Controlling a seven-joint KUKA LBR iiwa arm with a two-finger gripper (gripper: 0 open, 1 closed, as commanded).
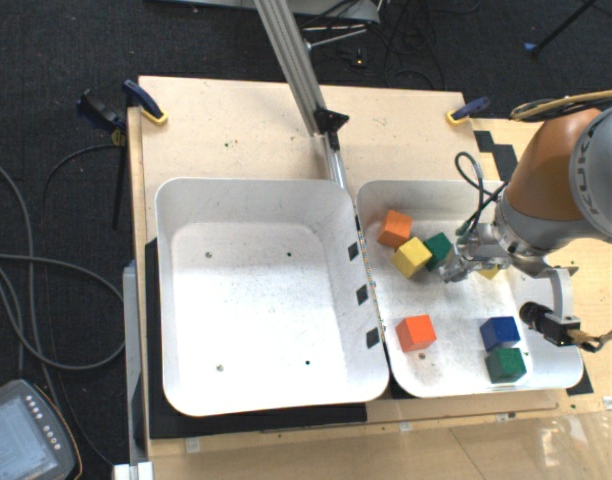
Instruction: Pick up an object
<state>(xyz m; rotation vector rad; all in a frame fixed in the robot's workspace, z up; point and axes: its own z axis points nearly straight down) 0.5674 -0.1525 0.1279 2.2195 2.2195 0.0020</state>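
The right bin (pixel 546 373) holds several coloured blocks. An orange block (pixel 394 227), a yellow block (pixel 412 257) and a dark green block (pixel 438 246) cluster at its upper left. Lower down lie an orange-red block (pixel 417 332), a blue block (pixel 499 332) and a green block (pixel 505 365). My gripper (pixel 456 264) reaches in from the right and sits low in the bin, right beside the dark green block and just right of the yellow one. A bit of yellow shows under the wrist at the right.
The left bin (pixel 186 208) lies alongside, its right wall meeting the right bin. A metal pole (pixel 291 53) slants over the bench from the top. Clamps sit at the bench's back corners. Cables trail on the dark floor at left.
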